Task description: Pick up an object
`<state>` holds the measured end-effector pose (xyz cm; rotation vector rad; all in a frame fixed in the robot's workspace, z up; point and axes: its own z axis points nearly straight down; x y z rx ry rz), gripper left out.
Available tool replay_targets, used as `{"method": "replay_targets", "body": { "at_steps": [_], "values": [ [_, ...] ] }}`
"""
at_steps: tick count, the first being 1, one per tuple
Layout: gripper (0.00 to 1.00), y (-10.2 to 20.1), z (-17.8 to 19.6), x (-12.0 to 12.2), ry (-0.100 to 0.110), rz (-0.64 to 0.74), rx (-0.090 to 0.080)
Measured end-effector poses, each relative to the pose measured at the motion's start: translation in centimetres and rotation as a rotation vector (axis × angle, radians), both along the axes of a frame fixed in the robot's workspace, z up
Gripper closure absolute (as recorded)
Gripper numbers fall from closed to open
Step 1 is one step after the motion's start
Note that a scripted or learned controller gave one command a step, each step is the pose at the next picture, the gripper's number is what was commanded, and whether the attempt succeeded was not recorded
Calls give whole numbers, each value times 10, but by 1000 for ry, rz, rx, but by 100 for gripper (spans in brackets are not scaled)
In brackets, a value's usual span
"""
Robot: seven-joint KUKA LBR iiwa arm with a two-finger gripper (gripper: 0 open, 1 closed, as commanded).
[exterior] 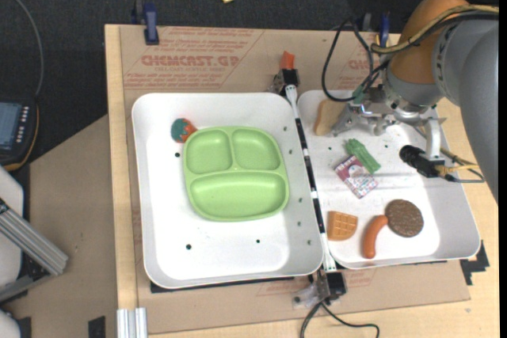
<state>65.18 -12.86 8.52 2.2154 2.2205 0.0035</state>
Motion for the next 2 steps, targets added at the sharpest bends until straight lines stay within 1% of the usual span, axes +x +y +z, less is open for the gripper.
{"method": "replay_targets", "body": {
  "at_steps": [1,2],
  "values": [
    [0,-3,3,-57,10,-5,3],
    [0,16,-1,-91,9,-3,4]
  ]
}}
